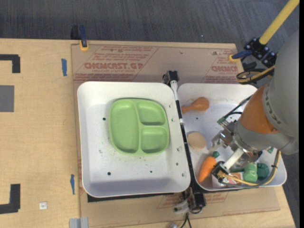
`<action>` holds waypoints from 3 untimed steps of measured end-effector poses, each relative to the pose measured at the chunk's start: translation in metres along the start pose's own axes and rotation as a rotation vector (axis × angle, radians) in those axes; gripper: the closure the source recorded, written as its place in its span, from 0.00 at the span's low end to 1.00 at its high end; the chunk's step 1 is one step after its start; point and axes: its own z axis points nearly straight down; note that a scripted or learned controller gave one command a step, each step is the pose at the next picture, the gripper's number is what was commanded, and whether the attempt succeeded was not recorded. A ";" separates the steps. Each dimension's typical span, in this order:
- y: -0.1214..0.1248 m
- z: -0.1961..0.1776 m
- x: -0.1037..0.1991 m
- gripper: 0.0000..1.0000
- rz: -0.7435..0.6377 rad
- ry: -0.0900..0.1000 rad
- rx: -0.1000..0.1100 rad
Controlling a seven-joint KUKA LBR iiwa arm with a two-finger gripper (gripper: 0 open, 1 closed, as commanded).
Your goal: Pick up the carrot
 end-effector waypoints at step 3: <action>0.000 0.000 -0.002 0.00 0.376 0.010 -0.014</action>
